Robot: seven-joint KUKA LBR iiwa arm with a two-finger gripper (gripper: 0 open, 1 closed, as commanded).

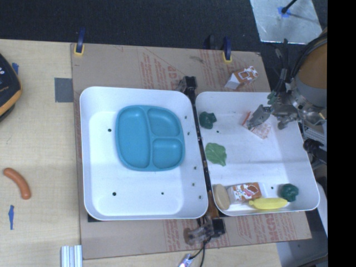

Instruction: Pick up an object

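Right now I see 2 white bins side by side on a cardboard sheet [139, 65] clipped to the bench [39, 149]. Biggest is the left bin [94, 199], which carries a blue divided plate [149, 137] with 3 compartments, lying flat toward the bin's far half. Beside it, the right bin [250, 160] holds the loose pieces. My arm [311, 71] comes in at the right edge, and its gripper [260, 117] hangs over the far right part of that bin, tipped down toward a small red-and-white packet [260, 130] that lies just beneath and in front of the tips. I cannot tell from here whether they touch it, and nothing shows between them. Along the near wall of the right bin I see a tan round piece [221, 197], then a red-and-white carton [246, 192], with a yellow banana [268, 203] lying just in front of it and a dark green lump [288, 192] at the right end. Near the left wall sit a light green leafy piece [216, 153] and, farther back, a dark teal piece [207, 119]. Outside the bins, another small carton [242, 78] lies on the cardboard beyond the right bin, and 1 sausage [18, 182] rests on the bench, well apart at the far left.
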